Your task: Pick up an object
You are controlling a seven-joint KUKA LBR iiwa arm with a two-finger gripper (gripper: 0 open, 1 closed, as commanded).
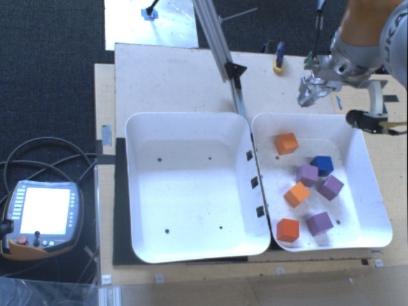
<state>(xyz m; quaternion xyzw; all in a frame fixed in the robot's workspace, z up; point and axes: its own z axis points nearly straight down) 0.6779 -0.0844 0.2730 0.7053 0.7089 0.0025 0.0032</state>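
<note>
A grey KUKA arm with an orange band reaches in from the right, and its gripper (pixel 312 95) hangs over the bench just beyond the far rim of the right-hand bin (pixel 376 190), carrying nothing. The view of the gripper is small and blurred, so whether it stands apart or together cannot be told from here.

Seven small blocks lie loose on the floor of the right-hand bin, all untouched. An orange block (pixel 286 143) sits alone toward the far side, nearest the gripper. Farther in, a blue block (pixel 322 165) sits just beside a purple block (pixel 308 174), with a second purple block (pixel 330 187) and a second orange block (pixel 296 194) close by. At the near edge are a redder orange block (pixel 287 229) and a third purple block (pixel 319 222).

The left-hand bin (pixel 137 190) lies alongside, its rim touching its neighbour's. A teach pendant (pixel 41 218) rests off the bench at lower left, its cable looped behind it.

The pick appears to be at its very start: no block is chosen in any visible way, and the arm is not yet over the bin floor. Everything remains to be done, namely travel over a block, descent, closing on it and lifting it clear. The lone far orange block looks the simplest target, with open room all around it, while the clustered four probably leave little space for a clean approach.
</note>
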